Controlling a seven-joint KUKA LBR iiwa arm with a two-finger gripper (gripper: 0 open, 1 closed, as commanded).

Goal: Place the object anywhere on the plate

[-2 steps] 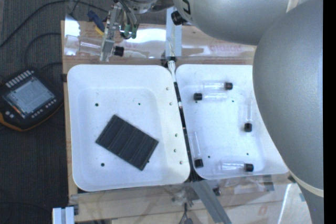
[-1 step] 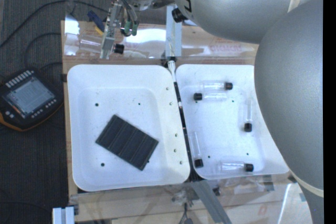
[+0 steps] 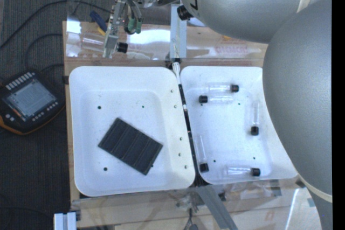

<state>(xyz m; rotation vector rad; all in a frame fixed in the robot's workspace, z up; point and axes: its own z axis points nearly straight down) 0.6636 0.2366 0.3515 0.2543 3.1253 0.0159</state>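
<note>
The counter (image 3: 73,46) stands on dark floor (image 3: 32,19), with a handheld controller (image 3: 27,100) lying to its left, and carries two white bins: the left bin (image 3: 86,83) contains a dark ribbed plate (image 3: 130,146) lying flat and skewed, and the right bin (image 3: 232,132) contains five clear black-capped tubes (image 3: 218,88) scattered well apart. The gripper (image 3: 112,40) hangs over the counter strip beyond the far rim of the left bin, clear of both bins. A small black cap (image 3: 122,47) sits just beside its tip; whether the gripper is open, closed or holding that item cannot be determined.
</note>
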